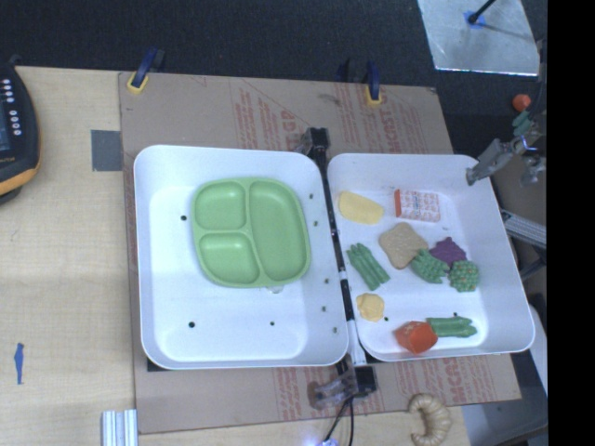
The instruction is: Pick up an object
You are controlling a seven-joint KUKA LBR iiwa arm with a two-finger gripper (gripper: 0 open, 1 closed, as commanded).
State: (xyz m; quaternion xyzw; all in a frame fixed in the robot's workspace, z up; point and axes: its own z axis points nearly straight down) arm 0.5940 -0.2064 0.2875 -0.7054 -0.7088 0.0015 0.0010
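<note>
Two white bins sit side by side, and nothing has been lifted yet, as far as I can judge. The left bin (149, 249) holds a green divided plate (251, 232) lying flat near its middle.

The right bin (507, 295) holds all the small toy foods, every one resting on the floor of the bin. Going across: a yellow piece (360, 208) near the top, a bunch of green beans (368, 266) below it, and a smaller yellow lump (370, 306) lower down. Next come a tan bread slice (402, 244), a red-and-white packet (416, 203) above it, and a red tomato (416, 336) near the front rim. Beyond those lie a broccoli floret (429, 267), a purple piece (449, 249), a second green floret (464, 275) and a long green pod (452, 325) touching the tomato.

At the far right, the gripper (485, 167) hangs over the bin's upper right corner, well apart from the foods. Whether it is spread or closed I cannot tell, though nothing shows in it. I'd say the whole job remains: choose a piece, descend, grip, lift.
</note>
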